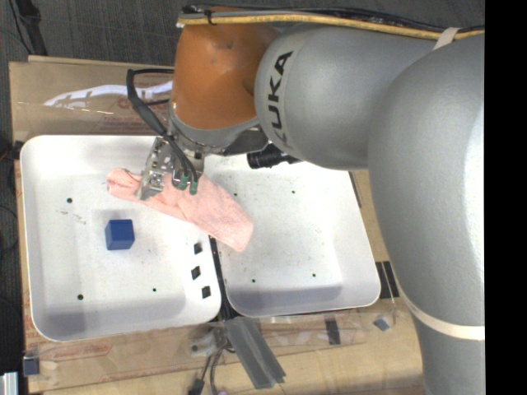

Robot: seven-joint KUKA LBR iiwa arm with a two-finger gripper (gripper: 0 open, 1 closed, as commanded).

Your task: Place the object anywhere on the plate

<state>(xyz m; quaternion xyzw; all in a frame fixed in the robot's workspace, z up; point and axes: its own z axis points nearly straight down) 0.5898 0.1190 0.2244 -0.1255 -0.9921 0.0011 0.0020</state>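
Two shallow white bins sit side by side on the table, the left bin [49,245] holding a small blue cube [119,234]. A pink cloth [206,208] lies draped over the shared rim, mostly leftward. It looks light, limp and likely to sag, so pinching a bunched fold seems best. The claw [169,178] sits right over the cloth's upper-left end, seemingly touching; whether it is apart or together I cannot tell.

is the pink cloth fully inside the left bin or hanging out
Partly out. The cloth lies mostly in the left bin, but its lower right end crosses the rim into the right bin.
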